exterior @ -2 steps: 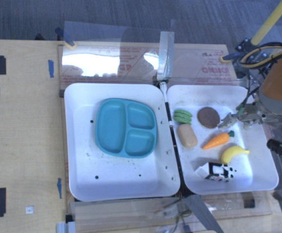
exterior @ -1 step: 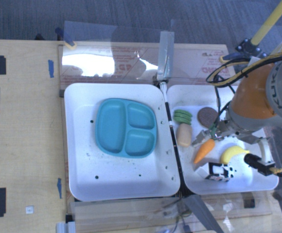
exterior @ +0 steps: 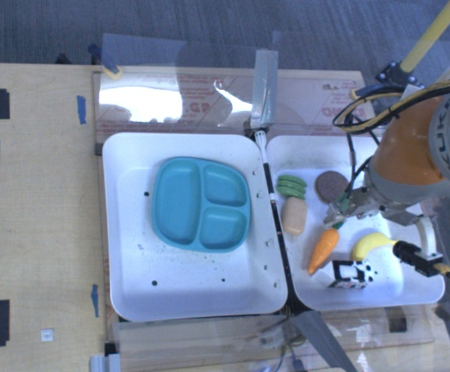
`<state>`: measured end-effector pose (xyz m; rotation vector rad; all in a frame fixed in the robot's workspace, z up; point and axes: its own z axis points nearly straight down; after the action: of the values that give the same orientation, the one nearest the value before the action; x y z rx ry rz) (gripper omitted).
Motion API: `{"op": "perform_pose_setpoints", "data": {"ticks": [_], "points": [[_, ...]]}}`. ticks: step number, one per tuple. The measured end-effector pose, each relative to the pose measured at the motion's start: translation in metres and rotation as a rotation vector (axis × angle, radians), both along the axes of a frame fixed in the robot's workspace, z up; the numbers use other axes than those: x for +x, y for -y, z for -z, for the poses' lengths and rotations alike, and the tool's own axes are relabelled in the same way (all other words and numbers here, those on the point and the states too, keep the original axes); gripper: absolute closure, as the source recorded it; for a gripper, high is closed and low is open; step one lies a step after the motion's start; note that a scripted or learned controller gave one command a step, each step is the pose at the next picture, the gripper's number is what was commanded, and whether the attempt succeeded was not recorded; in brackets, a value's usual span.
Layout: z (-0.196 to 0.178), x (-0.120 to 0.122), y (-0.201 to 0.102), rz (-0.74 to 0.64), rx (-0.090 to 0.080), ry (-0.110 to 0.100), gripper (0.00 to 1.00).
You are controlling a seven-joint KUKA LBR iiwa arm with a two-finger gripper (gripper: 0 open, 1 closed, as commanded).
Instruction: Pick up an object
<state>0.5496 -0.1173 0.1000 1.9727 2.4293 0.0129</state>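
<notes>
Wooden counter [exterior: 31,231]: pale, carrying both bins side by side, with black marks near its left edge.
Left bin [exterior: 124,277]: white and shallow, holding a teal divided plate [exterior: 202,204] (three compartments) near its middle.
Right bin [exterior: 419,285]: white, holding the small toys, with the arm over its upper right part.
Arm [exterior: 411,149]: grey with an orange band, reaching in from the right.
Gripper [exterior: 347,208]: low in the right bin, just above the carrot's top end and just beside the brown disc; I cannot tell how it is set, nor whether it grips anything.
Carrot [exterior: 323,251]: orange, tilted, lying between the beige piece and the banana.
Banana [exterior: 372,244]: yellow, right of the carrot.
Black-and-white toy [exterior: 352,272]: near the bin's front edge, below the banana.
Beige piece [exterior: 294,215]: upright oblong near the divider.
Green piece [exterior: 291,185]: ribbed, just above the beige piece.
Brown disc [exterior: 332,184]: round, right of the green piece.
</notes>
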Motion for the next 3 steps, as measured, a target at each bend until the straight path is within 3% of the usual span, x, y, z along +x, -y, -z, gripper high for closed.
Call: {"op": "perform_pose_setpoints", "data": {"ticks": [1, 2, 3], "points": [[0.011, -0.009, 0.008, 0.146, 0.006, -0.008, 1.00], [0.012, -0.010, 0.009, 0.148, 0.004, -0.008, 0.00], [0.012, -0.054, -0.006, 0.164, 0.004, -0.007, 0.00]]}}
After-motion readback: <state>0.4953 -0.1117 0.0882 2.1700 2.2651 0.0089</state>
